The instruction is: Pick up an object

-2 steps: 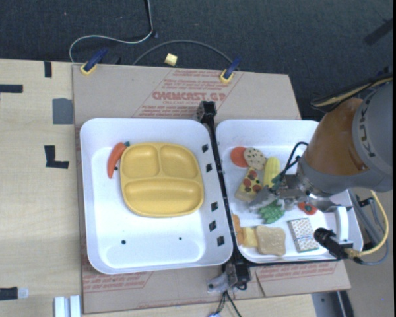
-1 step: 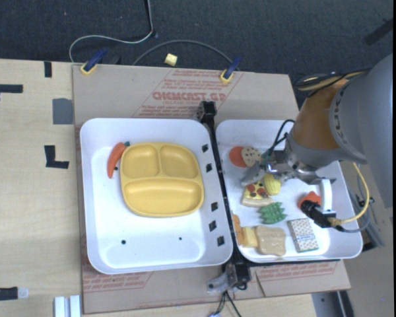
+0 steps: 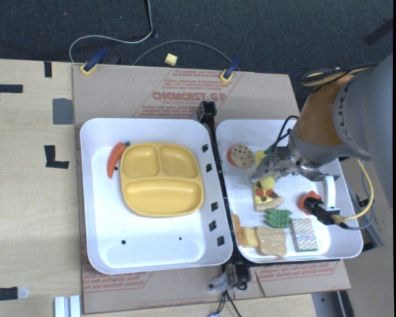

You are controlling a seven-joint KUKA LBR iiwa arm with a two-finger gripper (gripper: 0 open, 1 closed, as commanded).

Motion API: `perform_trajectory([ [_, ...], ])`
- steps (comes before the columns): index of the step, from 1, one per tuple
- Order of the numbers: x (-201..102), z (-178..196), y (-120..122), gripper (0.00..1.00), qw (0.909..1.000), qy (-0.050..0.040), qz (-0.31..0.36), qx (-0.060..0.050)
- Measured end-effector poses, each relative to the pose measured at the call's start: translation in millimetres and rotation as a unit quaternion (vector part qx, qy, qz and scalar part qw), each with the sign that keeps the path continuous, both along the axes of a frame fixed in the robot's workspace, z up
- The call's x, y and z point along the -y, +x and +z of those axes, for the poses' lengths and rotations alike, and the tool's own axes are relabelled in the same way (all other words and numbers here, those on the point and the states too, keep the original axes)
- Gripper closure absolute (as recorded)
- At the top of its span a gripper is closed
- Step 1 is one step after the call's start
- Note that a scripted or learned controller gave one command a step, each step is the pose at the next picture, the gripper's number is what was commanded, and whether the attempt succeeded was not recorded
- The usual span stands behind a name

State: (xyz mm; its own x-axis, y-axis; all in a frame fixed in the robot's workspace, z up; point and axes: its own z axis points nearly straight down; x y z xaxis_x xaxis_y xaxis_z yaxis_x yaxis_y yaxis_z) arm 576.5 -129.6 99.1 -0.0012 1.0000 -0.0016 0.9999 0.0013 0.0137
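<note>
Here we are over the counter (image 3: pixel 26 197), two white bins side by side on a brown cardboard sheet (image 3: pixel 185 94). The left bin (image 3: pixel 99 243) carries a yellow divided plate (image 3: pixel 162 178) sitting near its middle, and a little orange carrot toy (image 3: pixel 115 158) lies just beside the plate's upper left edge.

Now to the right bin (image 3: pixel 346 246), where the action is. The grey arm with its orange band (image 3: pixel 317 114) comes in from the right and hangs low over the bin's centre. The hand (image 3: pixel 269 172) is down among the toy foods, right above a yellow pizza slice (image 3: pixel 266 195) with red and dark spots on it. Whether the fingers are apart or together I simply cannot tell from here; the wrist body hides them, and I see nothing clearly gripped.

Around it: a round cookie-like piece (image 3: pixel 240 156) sits to the left of the hand, close to the bin's left wall. Just below the pizza slice lies a green leafy piece (image 3: pixel 278 216). Along the near edge there is a small orange-yellow piece (image 3: pixel 241 232), a slice of toast (image 3: pixel 272 241) touching it, and a checkered box (image 3: pixel 304 234) beside the toast. A red object (image 3: pixel 310 202) rests to the right, under the arm's cabling.

Behind the bins, two clamps, one at the left (image 3: pixel 92 62) and one at the right (image 3: pixel 231 68), pin the cardboard
</note>
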Motion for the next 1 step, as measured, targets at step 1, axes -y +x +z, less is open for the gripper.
perform_trajectory([
  [1, -105.6, 91.2, 47.8, 1.00, 1.0000, 0.0024, 0.006, -0.002],
])
